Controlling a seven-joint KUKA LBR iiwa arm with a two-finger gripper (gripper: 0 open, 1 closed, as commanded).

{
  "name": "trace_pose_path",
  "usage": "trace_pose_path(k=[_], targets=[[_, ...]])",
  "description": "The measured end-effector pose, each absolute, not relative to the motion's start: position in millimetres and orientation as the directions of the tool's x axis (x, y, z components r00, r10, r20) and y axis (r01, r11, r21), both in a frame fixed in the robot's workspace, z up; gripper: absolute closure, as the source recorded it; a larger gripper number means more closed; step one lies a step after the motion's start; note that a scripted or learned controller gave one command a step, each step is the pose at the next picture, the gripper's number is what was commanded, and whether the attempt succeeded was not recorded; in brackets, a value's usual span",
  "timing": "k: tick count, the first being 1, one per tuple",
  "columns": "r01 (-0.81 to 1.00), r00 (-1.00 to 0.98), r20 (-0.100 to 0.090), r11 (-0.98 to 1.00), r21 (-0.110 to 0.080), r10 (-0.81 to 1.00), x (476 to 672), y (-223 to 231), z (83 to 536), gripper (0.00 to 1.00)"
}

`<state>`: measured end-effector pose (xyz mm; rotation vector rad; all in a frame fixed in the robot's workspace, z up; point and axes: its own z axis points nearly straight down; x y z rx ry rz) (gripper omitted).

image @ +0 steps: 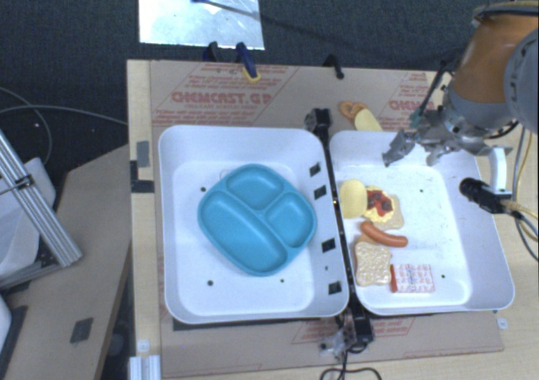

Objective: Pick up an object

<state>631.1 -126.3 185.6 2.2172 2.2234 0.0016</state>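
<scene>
Fingers (418, 151) spread apart, nothing between them, hovering over the back edge of the right bin (472, 235). Arm (497, 58) comes in from the right, orange band above the wrist.

Right bin contents, all in its left half, near the divider:
- pale yellow piece (353, 198), nearest the fingers but still well apart from them
- flat piece with red and yellow topping (384, 208), touching the yellow one on its right
- sausage (384, 236), just in front of those, lying crosswise
- toast slice (372, 262), in front of the sausage
- red-and-white packet (413, 277), just right of the toast

Left bin (194, 286): one blue divided plate (256, 217), three compartments, sitting roughly centre, rotated at a slant.

Outside the bins, on the table (278, 88) behind the right bin: two small food pieces, an orange-brown one (351, 108) and a pale yellow one (368, 121), touching each other.
</scene>
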Motion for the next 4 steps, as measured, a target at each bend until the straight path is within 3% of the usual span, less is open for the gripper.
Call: trace_pose_path(k=[1,2,3,4], targets=[[1.0,-0.009,0.001,0.009,0.01,1.0,571.3,-77,303,0.0],[1.0,-0.012,0.003,0.012,0.0,1.0,519.9,7,305,0.0],[1.0,-0.007,0.001,0.007,0.005,1.0,522.7,3,315,1.0],[1.0,-0.006,0.001,0.006,0.001,1.0,512.3,48,298,1.0]])
